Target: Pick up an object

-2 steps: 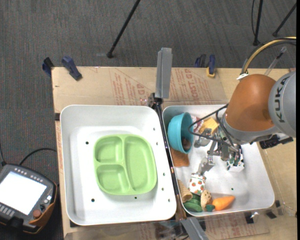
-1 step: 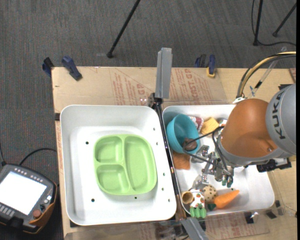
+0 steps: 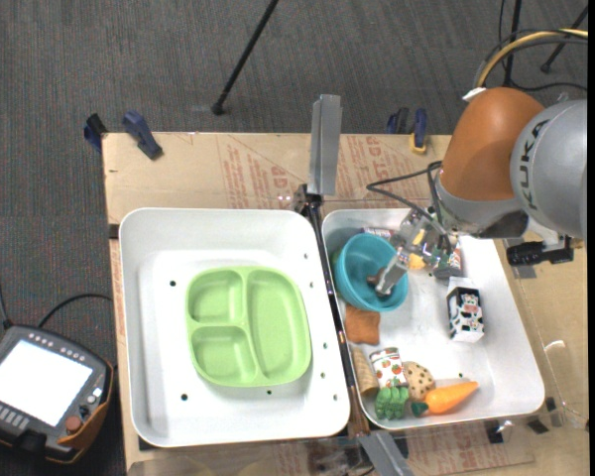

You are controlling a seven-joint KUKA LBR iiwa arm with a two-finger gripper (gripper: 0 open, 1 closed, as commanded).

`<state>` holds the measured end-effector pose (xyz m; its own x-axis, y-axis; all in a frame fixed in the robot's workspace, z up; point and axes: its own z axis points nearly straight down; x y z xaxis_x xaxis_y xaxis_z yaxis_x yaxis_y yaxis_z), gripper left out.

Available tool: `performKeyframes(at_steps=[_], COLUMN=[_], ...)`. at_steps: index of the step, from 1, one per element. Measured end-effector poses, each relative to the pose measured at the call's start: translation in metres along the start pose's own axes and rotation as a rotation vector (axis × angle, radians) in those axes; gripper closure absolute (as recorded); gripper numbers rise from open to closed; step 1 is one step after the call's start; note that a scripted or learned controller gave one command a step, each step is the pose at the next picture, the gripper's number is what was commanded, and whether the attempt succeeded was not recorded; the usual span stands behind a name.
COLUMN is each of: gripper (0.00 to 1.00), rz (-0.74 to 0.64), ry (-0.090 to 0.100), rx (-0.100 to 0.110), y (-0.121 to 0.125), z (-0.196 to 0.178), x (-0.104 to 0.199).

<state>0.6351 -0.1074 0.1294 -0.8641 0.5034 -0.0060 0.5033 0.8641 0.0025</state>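
Camera view: cardboard-topped bench (image 3: 228, 172) on dark carpet (image 3: 129, 38); hand (image 3: 397, 266) grip unreadable.

Only lettering I can really read is "KUKA" in black down my own grey arm (image 3: 560, 172). The cardboard sheet (image 3: 248, 172) on the worktop has red print all over it, too small and skewed to read.

The arm (image 3: 535, 167) is cut off by the right edge. The tool (image 3: 392, 278) reaches into the teal bowl (image 3: 362, 266), hiding part of the bowl's interior; finger state cannot be determined. The print on the milk carton (image 3: 465, 313) is too small to read. The handheld pendant (image 3: 40, 390) is cropped at the lower left corner. The bench (image 3: 218, 172) is cropped at the bottom edge.
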Motion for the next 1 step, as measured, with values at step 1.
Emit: performKeyframes(at_steps=[1], gripper=[0.00], rz=[0.035], ry=[0.000], rx=[0.001], y=[-0.0021], z=[0.0386], x=[0.0185])
